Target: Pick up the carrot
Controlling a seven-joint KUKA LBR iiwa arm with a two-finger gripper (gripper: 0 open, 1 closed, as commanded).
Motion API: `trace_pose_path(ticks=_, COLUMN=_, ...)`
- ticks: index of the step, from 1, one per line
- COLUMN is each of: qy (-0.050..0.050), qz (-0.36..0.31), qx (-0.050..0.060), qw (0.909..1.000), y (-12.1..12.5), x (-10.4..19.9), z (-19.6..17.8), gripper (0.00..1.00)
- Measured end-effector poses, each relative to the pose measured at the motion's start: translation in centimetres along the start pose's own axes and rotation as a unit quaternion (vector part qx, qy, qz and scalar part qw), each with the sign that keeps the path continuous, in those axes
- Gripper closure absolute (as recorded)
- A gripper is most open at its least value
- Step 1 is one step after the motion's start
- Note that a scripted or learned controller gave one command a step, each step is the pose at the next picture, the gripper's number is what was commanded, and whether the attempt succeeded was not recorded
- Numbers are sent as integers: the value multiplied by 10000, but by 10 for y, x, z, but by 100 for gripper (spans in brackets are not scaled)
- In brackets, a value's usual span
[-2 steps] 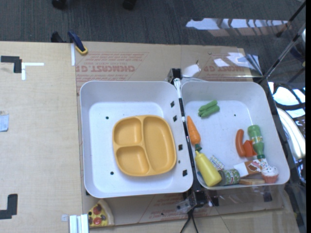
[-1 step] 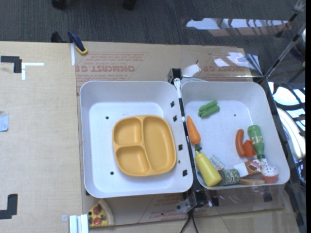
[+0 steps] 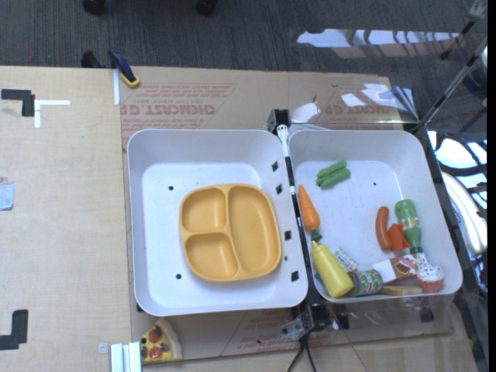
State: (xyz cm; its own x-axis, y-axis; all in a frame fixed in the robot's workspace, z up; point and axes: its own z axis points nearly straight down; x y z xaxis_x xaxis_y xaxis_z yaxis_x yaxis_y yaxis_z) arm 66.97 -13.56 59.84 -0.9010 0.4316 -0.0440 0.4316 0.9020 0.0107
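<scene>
An orange carrot (image 3: 308, 208) with a green tip lies in the right bin (image 3: 415, 157), close against its left wall, pointing up and away from the camera. Its lower green end sits just above a yellow mustard bottle (image 3: 331, 270).
The left bin (image 3: 147, 231) holds a yellow three-compartment plate (image 3: 230, 231). In the right bin lie green pea pods (image 3: 333, 173), a red sausage (image 3: 382, 227), a green bottle (image 3: 408, 219), a can (image 3: 368, 282) and a cupcake (image 3: 428, 273). A toy pizza slice (image 3: 156, 344) rests on the bench below the left bin.
</scene>
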Motion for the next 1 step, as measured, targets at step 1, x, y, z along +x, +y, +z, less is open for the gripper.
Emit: trace_pose_path(ticks=1, qy=0, qz=0, qx=0, qw=10000, y=0, x=0, z=0, gripper=0)
